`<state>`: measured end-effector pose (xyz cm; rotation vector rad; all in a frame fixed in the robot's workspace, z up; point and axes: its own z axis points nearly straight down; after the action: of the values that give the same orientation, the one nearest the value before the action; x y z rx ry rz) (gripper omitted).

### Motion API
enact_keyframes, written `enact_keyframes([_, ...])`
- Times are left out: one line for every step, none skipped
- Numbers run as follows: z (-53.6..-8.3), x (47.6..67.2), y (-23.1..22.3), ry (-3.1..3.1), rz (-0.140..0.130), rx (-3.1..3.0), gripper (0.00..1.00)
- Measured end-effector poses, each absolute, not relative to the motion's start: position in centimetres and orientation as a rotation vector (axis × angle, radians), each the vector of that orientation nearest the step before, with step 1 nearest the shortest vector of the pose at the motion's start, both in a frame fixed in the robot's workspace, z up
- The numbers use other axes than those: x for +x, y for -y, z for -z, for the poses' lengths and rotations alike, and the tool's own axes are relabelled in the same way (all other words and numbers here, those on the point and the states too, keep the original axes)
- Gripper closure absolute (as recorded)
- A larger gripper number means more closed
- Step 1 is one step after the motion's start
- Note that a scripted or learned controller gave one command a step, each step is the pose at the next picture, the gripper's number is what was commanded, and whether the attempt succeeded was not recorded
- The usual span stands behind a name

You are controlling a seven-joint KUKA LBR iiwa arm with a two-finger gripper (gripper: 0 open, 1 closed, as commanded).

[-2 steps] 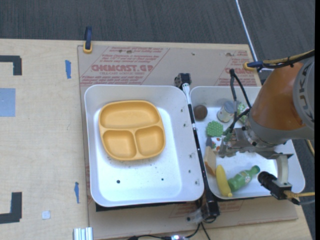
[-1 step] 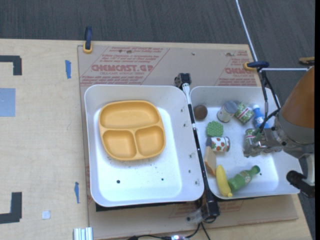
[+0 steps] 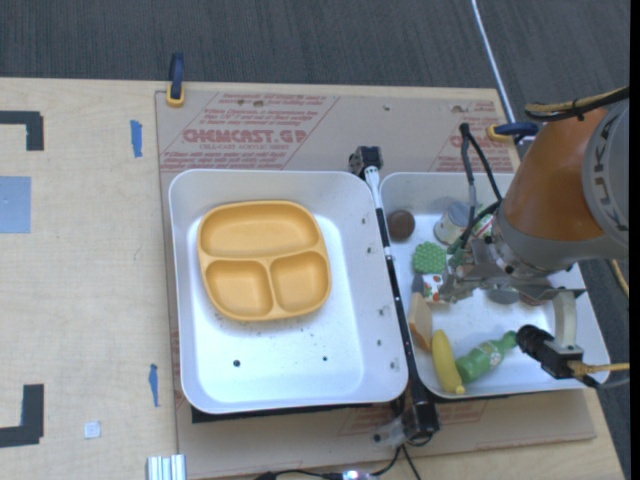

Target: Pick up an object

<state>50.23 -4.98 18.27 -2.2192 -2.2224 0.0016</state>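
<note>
One arm, mine, bent low over right bin [image 3: 596,340]; tool [image 3: 452,280] near green ball [image 3: 431,258], grip state unclear; left bin [image 3: 300,353] roomy beyond yellow plate [image 3: 264,259].

1. A pale wooden bench [image 3: 80,298] fills the left and centre.
2. Dark grey carpet [image 3: 300,18] covers the floor beyond it.
3. A brown printed board [image 3: 260,133] lies on the bench (blue clamp [image 3: 176,76] at its corner).
4. Blue tape [image 3: 136,138] and black marks [image 3: 28,128] dot the wood.
</note>
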Motion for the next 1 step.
enact_keyframes([-18.28,50.23,5.0,2.223,-0.002,-2.219,0.0])
